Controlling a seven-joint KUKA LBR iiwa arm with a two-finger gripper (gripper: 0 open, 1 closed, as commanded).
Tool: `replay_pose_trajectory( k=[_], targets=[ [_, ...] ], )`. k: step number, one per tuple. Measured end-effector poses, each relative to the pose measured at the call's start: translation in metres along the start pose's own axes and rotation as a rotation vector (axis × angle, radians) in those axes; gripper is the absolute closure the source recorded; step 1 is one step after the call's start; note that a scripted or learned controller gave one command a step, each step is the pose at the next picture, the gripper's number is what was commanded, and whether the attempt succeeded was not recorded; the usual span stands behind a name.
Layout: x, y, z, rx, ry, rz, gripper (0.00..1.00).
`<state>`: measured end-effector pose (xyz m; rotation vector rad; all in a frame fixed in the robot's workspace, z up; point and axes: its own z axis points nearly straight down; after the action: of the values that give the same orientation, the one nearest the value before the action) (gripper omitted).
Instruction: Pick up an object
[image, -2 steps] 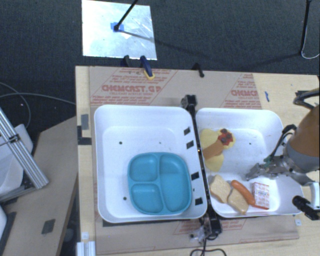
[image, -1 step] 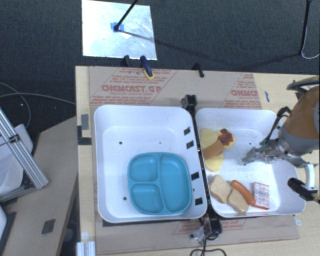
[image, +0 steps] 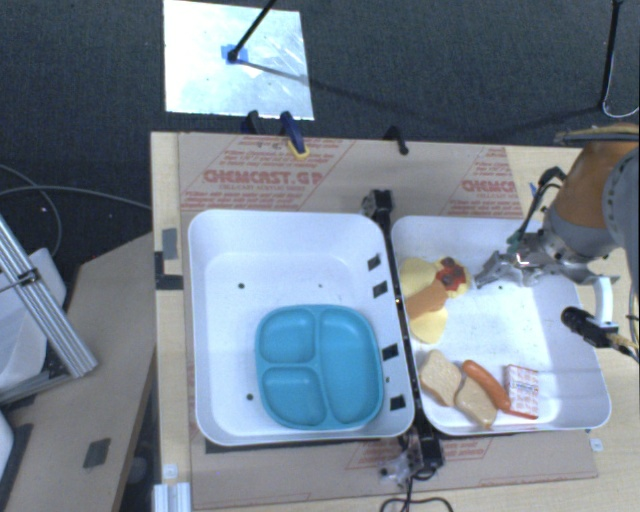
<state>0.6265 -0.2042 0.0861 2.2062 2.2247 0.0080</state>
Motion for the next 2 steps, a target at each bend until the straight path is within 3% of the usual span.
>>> replay_pose_trajectory(
  k=[1, 2],
  targets=[
    [0.083, -0.099, 0.001, 0.018, 0.009, 0.005, 0.00],
    [0.064, -0.142, 0.001, 0.012, 0.003, 0.010, 0.00]
  ],
)
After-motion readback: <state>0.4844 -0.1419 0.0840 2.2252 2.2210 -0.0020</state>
